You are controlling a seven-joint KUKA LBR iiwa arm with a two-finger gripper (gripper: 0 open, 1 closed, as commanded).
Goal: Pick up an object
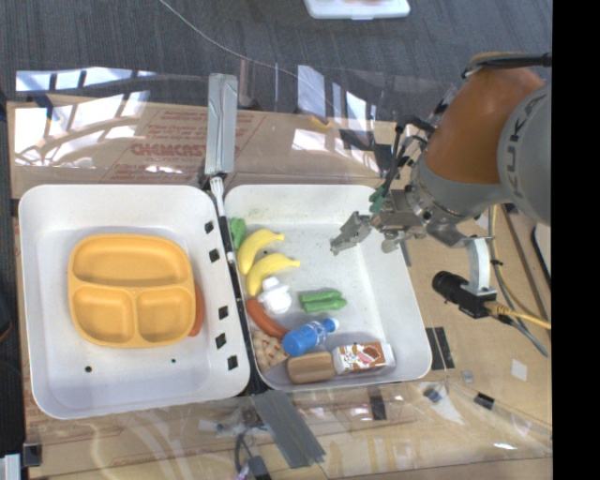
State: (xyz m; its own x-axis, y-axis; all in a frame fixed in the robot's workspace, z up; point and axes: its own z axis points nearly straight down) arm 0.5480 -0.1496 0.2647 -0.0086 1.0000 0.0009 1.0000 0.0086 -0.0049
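Grey arm (487,141) reads "KUKA"; cardboard (169,141) txt illegible.

A brown cardboard sheet (169,141) is covering the bench top, and red printed lettering is showing on it. Bright patches of window light are reflecting off the clear cover lying over the cardboard, mostly toward its far edge. Beyond the cardboard, dark grey carpet (112,33) is stretching away, with a flat white object (357,7) lying on it at the frame's top.
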